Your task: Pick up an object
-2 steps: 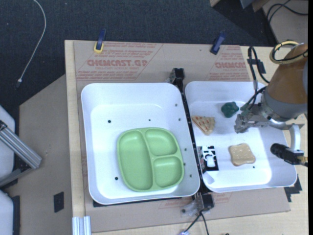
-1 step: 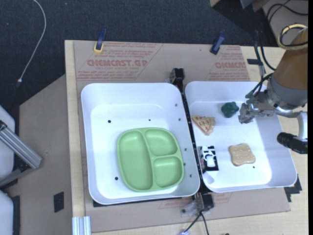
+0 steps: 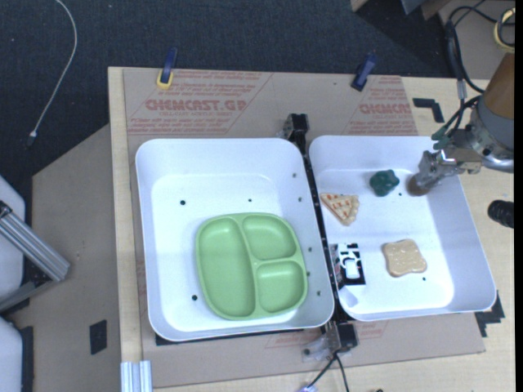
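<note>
hand point(image 3: 422, 183): over right bin point(image 3: 458, 296), grip state unclear | green lump point(image 3: 383, 182): just beside hand | tray point(image 3: 250, 265): left bin point(image 3: 163, 219)

One fixed camera looks down at a slant from above the surface point(image 3: 245, 104), far enough to take in both white bins point(image 3: 163, 219); the claw point(image 3: 426, 178) sits toward its right.

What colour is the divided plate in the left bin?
Light green, plain; the divided plate shows clearly in the camera view.
</note>
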Available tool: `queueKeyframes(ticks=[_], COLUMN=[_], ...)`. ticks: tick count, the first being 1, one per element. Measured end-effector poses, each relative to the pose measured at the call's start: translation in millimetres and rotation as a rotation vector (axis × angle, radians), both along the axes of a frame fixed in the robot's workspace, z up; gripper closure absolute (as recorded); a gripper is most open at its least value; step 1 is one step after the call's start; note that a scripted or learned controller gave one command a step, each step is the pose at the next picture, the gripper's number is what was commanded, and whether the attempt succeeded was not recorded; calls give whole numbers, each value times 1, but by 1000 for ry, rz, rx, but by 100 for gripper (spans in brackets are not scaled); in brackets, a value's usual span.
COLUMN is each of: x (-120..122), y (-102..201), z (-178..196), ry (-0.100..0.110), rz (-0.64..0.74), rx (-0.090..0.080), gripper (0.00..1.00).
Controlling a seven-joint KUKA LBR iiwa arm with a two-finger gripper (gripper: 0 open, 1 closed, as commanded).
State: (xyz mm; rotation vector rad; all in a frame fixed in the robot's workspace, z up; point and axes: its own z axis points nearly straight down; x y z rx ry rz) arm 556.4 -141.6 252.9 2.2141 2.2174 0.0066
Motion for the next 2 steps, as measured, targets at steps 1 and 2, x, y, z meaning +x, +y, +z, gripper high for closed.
queueKeyframes(ticks=[1, 2], x=[18, 27], y=[53, 96], z=[5, -9], ry=[5, 11], rz=[5, 3], rx=[3, 5], gripper=[100, 100])
